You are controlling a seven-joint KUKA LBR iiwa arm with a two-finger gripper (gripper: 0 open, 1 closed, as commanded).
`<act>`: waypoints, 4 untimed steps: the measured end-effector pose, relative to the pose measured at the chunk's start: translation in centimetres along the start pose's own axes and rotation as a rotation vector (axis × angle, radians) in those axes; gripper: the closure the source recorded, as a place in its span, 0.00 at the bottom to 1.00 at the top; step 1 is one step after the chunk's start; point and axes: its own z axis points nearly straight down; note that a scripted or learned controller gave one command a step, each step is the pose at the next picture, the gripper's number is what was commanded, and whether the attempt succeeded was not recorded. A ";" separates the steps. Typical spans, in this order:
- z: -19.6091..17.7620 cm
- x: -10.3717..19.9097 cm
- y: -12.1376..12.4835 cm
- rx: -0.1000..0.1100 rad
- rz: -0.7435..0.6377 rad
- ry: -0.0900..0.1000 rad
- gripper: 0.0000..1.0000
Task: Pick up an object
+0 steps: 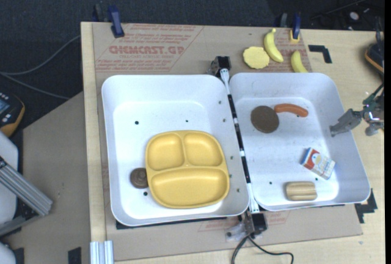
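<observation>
Camera view: hand (349, 123) seen at right bin's (342, 104) right wall; open or closed cannot be told. Nothing held. Nearest target, small carton (317, 162), lies flat in right bin, near bread roll (300, 190). Judged light, stiff, slightly slick; best pinched across its short sides.

The bench (153, 52) bears two white bins (116, 134) side by side, two bananas (273, 46) and a yellow disc (256, 57).

The yellow tray (185, 168) hides part of a small brown disc (138, 178) at its left. The hand (360, 119) at the right edge is cut off and blurred.
</observation>
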 end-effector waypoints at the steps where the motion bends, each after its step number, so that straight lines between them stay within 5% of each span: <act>1: 5.3 -1.0 14.6 -0.010 -0.006 -0.004 0.00; 2: 16.8 -0.5 8.9 0.006 -0.003 0.014 0.00; 3: 14.4 7.8 14.7 -0.008 -0.010 0.002 0.00; 4: 15.7 8.7 15.6 -0.020 -0.002 -0.010 0.00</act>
